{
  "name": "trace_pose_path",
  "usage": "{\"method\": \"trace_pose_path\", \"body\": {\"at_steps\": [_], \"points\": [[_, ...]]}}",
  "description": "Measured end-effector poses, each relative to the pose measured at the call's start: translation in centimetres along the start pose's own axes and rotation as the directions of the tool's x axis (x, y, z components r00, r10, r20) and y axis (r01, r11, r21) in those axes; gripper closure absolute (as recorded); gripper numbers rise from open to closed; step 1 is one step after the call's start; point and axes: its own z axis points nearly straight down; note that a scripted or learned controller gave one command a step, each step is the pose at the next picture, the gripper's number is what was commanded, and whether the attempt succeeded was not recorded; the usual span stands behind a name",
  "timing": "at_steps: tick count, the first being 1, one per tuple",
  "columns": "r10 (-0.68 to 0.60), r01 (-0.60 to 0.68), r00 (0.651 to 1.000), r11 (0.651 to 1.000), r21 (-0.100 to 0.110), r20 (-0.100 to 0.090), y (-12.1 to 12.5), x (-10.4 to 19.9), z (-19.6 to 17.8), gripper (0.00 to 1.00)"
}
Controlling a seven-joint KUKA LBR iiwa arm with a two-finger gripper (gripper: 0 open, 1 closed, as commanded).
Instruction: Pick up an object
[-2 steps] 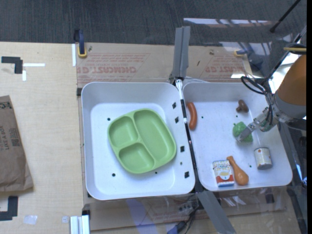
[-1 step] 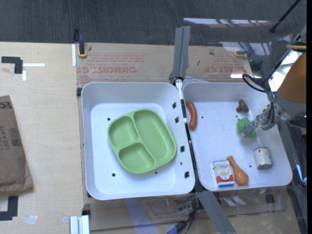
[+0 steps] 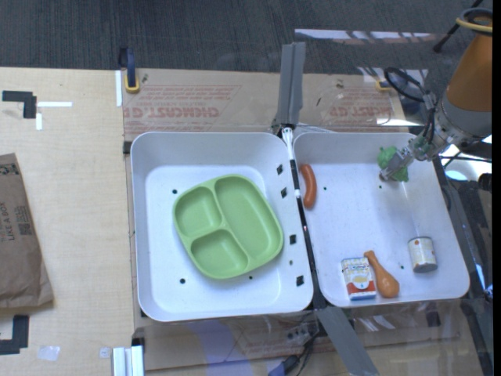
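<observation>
From the overhead camera view, the grey arm with its orange band enters at three o'clock and reaches down-left to the right-hand shallow white bin point(image 3: 446, 233). Its hand point(image 3: 401, 163) sits at the bin's one o'clock corner, right against a small leafy green toy vegetable point(image 3: 391, 163). Whether the hand is spread or pressed together cannot be told; the green piece hides its tips, so a grasp cannot be confirmed.

Elsewhere in that bin lie an orange-red toy sausage point(image 3: 308, 186) at ten o'clock by the dividing wall, a small silver can point(image 3: 423, 254) at four o'clock, and a white-and-orange carton point(image 3: 358, 279) touching an orange toy drumstick point(image 3: 382, 275) at six o'clock. The left bin point(image 3: 149, 233) carries a pale green divided plastic plate point(image 3: 228, 226).

To do this well, I judge the hand should straddle the green piece squarely, squeeze firmly since it looks soft and irregular, and lift straight up, clear of the nearby bin wall.
</observation>
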Motion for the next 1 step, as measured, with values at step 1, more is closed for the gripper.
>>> {"method": "trace_pose_path", "body": {"at_steps": [1], "points": [[0.343, -0.343, 0.939, 0.939, 0.003, -0.001, 2.26, 5.16, -1.51, 1.00]]}}
